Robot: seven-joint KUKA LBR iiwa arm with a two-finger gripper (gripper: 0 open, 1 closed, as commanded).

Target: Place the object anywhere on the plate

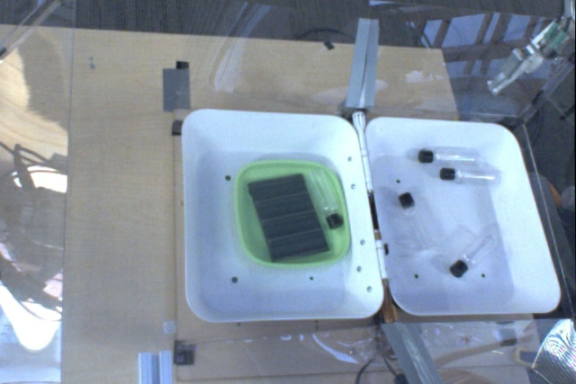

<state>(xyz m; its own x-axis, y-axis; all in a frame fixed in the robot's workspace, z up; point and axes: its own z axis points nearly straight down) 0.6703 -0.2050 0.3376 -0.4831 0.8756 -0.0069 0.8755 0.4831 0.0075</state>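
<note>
The left bin holds a green plate bearing a dark ridged block and one small black-capped vial. The right bin has four clear vials. The placing looks done, or another pick from the right bin comes next. The gripper's state I cannot tell.
</note>
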